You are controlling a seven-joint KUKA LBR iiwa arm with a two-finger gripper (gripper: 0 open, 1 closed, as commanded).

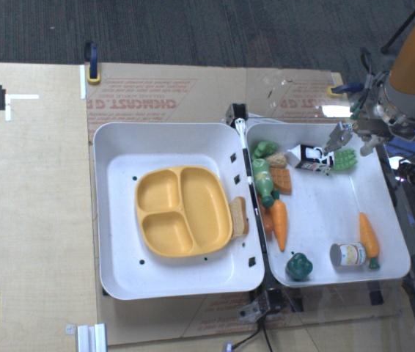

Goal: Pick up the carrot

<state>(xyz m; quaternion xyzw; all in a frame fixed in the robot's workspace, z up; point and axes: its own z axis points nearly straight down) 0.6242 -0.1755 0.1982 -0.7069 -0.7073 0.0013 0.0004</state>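
Observation:
Two carrots lie in the right bin [391, 218]. One carrot [279, 224] rests by the bin's left wall, its green top pointing to the near side. The other carrot [369, 235] lies near the right wall beside a small can [348, 254]. My gripper [353, 144] hangs over the bin's far right corner, well away from both carrots. It is open with nothing between its fingers, and it sits just above a light green vegetable [346, 159] and a black-and-white carton [310, 158].
The left bin [112, 218] holds a yellow divided plate [182, 211] and a slice of bread [238, 217]. Green vegetables [263, 169], a cracker [281, 181] and a dark green broccoli-like piece [299, 267] share the right bin.

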